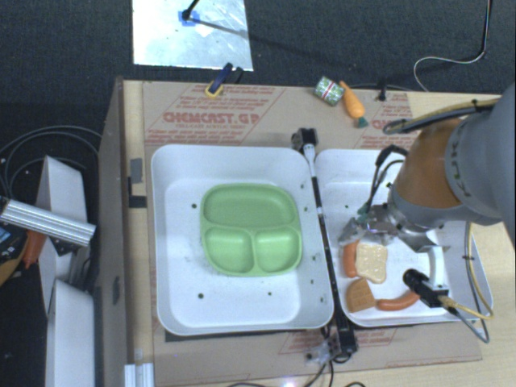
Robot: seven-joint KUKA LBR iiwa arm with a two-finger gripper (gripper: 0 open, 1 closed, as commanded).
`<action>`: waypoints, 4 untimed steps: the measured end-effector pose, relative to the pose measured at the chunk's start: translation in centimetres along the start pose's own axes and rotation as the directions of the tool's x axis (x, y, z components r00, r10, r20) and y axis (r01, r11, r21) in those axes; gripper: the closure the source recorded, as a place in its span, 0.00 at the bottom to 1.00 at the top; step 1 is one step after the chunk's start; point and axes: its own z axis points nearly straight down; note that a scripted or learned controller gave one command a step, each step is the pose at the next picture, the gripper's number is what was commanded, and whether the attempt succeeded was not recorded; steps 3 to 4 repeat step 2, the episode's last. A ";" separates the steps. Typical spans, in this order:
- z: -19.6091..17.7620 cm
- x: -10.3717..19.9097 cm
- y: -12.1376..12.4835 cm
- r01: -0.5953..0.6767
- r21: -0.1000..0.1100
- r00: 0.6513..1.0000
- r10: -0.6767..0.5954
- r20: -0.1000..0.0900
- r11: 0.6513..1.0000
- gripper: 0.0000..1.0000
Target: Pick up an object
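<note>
Two white bins sit side by side: the left bin and the right bin. The left bin holds one green divided tray. The right bin holds four food pieces: one slice of bread, one orange carrot-like stick left of the bread, one brown wedge below it, and one sausage. A fifth piece may lie under the arm; that cannot be told.

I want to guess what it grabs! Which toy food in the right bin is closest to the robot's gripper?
The pale slice of bread. It lies right below the gripper, while the brown piece and the sausage sit farther down, near the bin's front edge.
</note>
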 end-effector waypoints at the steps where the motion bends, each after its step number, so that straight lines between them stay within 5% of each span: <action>1: -1.0 0.0 0.1 0.001 -0.002 1.000 -0.001 0.000 1.000 1.00; 2: -10.1 5.5 2.9 0.003 -0.004 1.000 -0.003 0.000 1.000 1.00; 4: -10.1 5.5 2.9 0.003 -0.004 1.000 -0.003 0.000 1.000 1.00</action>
